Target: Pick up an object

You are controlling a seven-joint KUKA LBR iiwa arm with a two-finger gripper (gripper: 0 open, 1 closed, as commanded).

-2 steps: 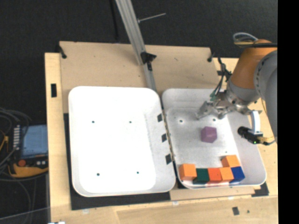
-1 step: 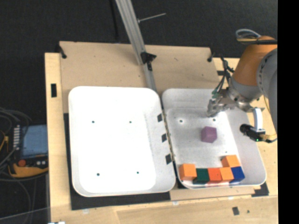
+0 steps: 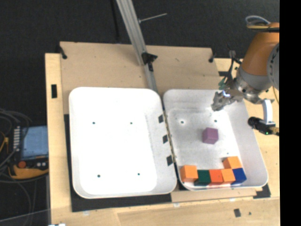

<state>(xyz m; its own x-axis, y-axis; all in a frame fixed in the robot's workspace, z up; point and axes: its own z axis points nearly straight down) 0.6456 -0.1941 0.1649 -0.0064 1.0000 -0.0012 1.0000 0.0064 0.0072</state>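
Observation:
A purple cube (image 3: 210, 135) lies alone in the middle of the right bin (image 3: 178, 108). Along that bin's front wall sits a row of blocks: an orange block (image 3: 189, 172), a green block (image 3: 203, 177), a red-orange block (image 3: 216, 175), another orange block (image 3: 231, 164) and a blue block (image 3: 239, 174). My gripper (image 3: 218, 101) hangs over the bin's far right part, behind and a little right of the purple cube, apart from it. I see nothing between its fingers.
The left bin (image 3: 117, 140) lies beside the right one, with black clips (image 3: 165, 139) along the seam. A slanted metal rail (image 3: 136, 36) runs from the top down to the bins' far edge. A blue box with cables (image 3: 30, 145) sits off the bench's left.

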